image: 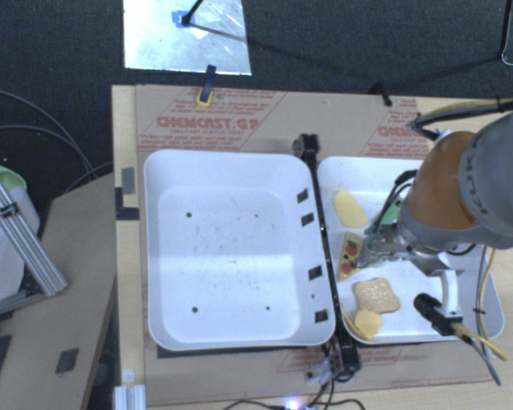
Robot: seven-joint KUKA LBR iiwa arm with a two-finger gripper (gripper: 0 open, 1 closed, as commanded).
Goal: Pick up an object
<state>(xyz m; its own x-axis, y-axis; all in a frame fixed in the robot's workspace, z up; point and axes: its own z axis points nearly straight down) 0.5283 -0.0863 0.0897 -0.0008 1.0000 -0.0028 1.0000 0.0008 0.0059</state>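
A small red-and-brown patterned oblong piece [351,256] is lying in the right-hand shallow white bin [363,166], close to that bin's left wall and about halfway down it. The two-finger gripper [378,239] is hanging just to its right, very near it (whether it is touching the piece is not clear from this slant). Whether the gripper is clenched or released cannot be told, since the wrist is covering its tip, and nothing is showing as grasped.

3 more things are sharing that bin. A pale yellow oval lump [350,208] is resting above the patterned piece, apart from it. A tan, squarish biscuit-like piece [376,295] is sitting below the gripper, and a smaller yellow rounded piece [368,323] is lying just beside its lower left edge, near the bin's front corner.

The grey arm with its orange band [449,190] is reaching in from the right and is covering much of the right bin's far side.

The left-hand shallow white bin [231,157] is standing just beside the right one, their rims meeting along a dark strip. Both bins are sitting on a brown cardboard sheet with red lettering [239,120]. Beyond it, a shiny silver square sheet [158,24] is lying on the dark floor.
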